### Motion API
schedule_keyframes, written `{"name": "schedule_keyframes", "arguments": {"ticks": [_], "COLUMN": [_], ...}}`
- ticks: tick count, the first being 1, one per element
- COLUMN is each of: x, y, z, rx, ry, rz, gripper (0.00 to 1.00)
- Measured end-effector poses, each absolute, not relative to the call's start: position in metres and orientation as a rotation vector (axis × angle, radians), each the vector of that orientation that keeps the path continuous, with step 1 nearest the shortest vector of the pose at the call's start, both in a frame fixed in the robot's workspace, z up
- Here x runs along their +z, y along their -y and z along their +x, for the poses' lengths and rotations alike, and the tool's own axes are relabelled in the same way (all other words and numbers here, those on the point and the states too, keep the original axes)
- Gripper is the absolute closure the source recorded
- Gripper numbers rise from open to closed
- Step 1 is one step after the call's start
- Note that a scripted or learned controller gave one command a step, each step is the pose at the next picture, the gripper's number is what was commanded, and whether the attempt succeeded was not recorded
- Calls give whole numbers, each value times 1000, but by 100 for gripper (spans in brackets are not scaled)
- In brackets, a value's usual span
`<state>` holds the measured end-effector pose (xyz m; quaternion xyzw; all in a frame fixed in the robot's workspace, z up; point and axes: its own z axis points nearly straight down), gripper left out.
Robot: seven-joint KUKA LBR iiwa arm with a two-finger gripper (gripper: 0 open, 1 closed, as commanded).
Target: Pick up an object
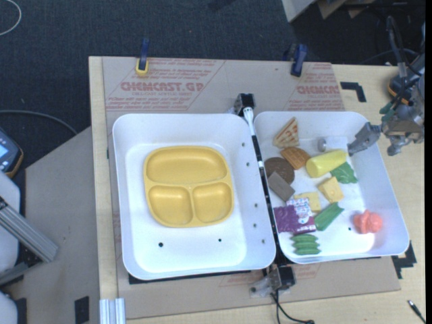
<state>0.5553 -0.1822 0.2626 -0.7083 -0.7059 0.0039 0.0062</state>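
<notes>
Toys crowd the right bin: a yellow corn cob, a pink piece, green beans. My gripper hovers at its upper right rim; whether it's released or clenched I can't tell

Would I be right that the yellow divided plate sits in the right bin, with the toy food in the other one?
Not quite: the camera view shows the yellow divided plate in the left bin; the toy food fills the right bin.
</notes>
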Motion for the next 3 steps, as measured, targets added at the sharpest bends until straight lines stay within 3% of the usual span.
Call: {"name": "schedule_keyframes", "arguments": {"ticks": [1,3], "x": [270,168], "y": [182,162], "z": [558,550], "rx": [0,3], "ry": [2221,2217], "rz": [-2221,-2218], "gripper": [0,0]}}
